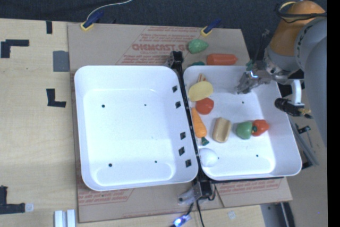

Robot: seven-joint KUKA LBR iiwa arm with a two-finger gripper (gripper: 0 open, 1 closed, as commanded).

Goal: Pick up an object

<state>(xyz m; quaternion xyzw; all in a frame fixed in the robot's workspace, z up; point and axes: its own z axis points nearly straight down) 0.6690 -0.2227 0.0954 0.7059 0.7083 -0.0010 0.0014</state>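
Observation:
The right bin (265,165) holds several toy foods: a yellow piece (200,91), a red piece (204,106), an orange carrot (198,124), a tan block (221,129), a green piece (244,129) with a red-orange piece (260,127) beside it, and a white piece (207,157) near the front. My gripper (245,84) hangs over the bin's far right part, above bare bin floor, well apart from the foods. Nothing shows between its fingers.
The left bin (127,167) stands beside the right one, split by a black-clipped divider (185,114). Behind the bins on the cardboard lie a green toy (197,45) and an orange-red toy (221,59). The arm's orange band (293,26) rises at the right.

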